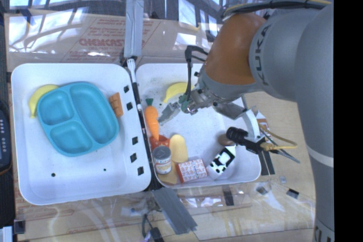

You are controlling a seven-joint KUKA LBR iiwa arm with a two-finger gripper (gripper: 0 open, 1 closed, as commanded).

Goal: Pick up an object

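Note:
My gripper (170, 112) hangs over the left part of the right bin (249, 175). It is just right of an orange carrot (151, 121) and just below a yellow banana (176, 89). Nothing shows in its grasp. Along the bin's front lie a small can (161, 159), a pale yellow fruit (178, 148), a red-patterned box (191, 169) and a black-and-white toy (222, 161).
The left bin (34, 178) holds a blue divided plate (76, 117), a yellow banana (38, 96) behind the plate's left edge, and a small orange block (116, 104) at its right. The arm's grey and orange body (238, 54) overhangs the right bin's back.

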